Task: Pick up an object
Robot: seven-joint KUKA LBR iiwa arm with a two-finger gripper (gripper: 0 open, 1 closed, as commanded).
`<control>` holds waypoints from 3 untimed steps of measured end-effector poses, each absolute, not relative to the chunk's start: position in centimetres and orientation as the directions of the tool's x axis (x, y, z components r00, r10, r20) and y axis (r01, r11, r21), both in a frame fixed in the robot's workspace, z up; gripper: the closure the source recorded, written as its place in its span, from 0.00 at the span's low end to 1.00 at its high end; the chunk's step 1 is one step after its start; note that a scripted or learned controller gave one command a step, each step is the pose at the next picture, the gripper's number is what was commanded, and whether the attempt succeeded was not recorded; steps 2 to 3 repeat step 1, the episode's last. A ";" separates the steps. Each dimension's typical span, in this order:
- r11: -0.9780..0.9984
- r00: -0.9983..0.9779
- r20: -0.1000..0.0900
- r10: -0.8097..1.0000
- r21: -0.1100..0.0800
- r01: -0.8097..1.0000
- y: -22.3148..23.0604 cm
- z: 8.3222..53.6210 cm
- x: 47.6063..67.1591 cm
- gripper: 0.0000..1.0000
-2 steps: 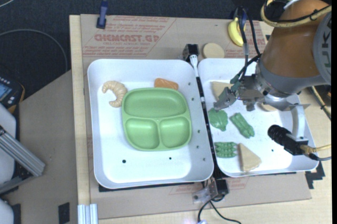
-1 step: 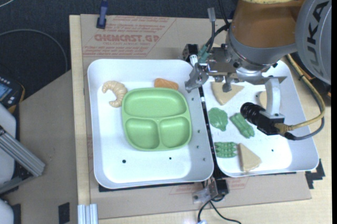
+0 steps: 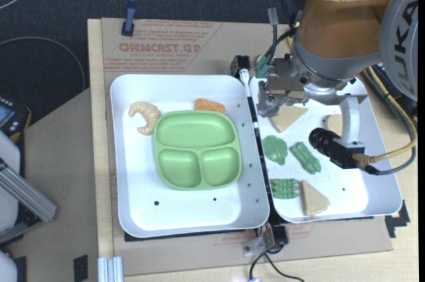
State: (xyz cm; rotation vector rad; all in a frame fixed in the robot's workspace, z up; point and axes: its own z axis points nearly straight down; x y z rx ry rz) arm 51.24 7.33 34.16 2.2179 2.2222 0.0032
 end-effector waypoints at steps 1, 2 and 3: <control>0.004 -0.004 0.004 1.000 0.013 1.000 9.2 44.3 48.0 1.00; 0.004 -0.004 0.004 1.000 0.013 1.000 9.2 44.3 48.0 1.00; 0.004 -0.004 0.004 1.000 0.013 1.000 9.2 44.3 48.0 1.00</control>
